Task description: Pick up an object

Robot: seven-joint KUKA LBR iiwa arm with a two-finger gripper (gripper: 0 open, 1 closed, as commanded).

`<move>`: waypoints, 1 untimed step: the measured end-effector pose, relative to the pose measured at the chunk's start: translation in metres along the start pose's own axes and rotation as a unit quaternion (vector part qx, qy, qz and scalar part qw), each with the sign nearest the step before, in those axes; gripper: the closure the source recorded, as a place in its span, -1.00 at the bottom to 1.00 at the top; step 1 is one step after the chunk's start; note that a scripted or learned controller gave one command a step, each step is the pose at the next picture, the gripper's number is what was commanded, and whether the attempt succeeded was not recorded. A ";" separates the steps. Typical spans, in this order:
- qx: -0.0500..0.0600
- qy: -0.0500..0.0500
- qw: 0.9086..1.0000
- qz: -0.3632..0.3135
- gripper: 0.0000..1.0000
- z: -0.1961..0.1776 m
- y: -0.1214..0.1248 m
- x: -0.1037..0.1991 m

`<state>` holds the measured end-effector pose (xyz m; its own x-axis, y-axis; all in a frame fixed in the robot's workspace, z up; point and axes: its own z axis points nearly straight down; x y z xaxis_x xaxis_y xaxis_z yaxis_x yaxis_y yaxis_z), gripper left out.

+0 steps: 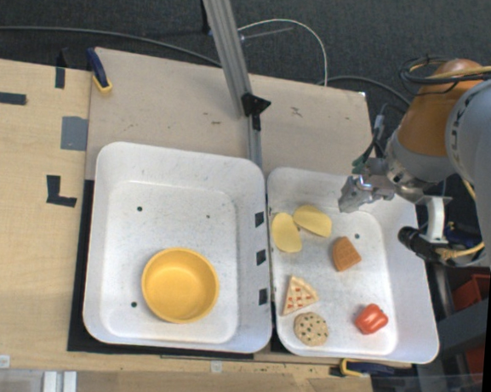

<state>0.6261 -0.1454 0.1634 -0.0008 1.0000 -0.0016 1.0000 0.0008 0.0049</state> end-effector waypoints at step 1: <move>0.001 0.000 1.000 -0.001 1.00 -0.043 0.004 0.002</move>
